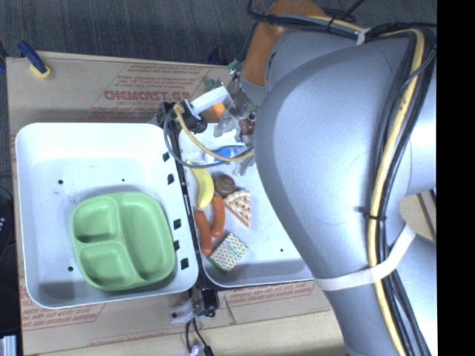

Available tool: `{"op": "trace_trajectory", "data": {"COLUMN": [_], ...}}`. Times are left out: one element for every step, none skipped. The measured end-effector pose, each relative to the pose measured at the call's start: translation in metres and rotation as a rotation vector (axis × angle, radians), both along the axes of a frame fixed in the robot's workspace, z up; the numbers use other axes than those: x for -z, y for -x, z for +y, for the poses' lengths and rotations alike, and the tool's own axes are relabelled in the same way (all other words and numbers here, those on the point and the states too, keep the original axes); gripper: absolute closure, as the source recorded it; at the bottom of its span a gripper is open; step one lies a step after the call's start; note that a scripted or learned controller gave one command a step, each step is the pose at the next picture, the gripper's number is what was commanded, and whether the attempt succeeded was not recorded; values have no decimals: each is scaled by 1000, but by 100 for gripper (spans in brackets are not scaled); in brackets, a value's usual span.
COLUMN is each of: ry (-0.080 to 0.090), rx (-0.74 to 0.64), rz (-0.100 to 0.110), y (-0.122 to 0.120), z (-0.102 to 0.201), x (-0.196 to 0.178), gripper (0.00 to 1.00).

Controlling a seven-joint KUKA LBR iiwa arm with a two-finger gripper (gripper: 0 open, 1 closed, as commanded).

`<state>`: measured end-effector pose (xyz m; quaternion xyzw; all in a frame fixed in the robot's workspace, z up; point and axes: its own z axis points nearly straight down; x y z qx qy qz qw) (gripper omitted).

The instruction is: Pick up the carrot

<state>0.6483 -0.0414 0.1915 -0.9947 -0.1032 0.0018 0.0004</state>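
Carrot in right bin, touching sausage, below banana; end effector state indiscernible.

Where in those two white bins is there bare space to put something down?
The left bin has bare floor behind and left of the green tray. The right bin is crowded: banana, carrot, sausage and packet lie together, with the arm overhead.

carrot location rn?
In the right bin, along its left wall: the carrot lies beside the sausage, just below the banana.
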Motion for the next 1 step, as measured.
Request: {"op": "trace_trajectory", "data": {"ry": [-2], "rx": [-38], "rz": [4], "y": [77], "z": [33], "x": [1], "gripper": [0]}}
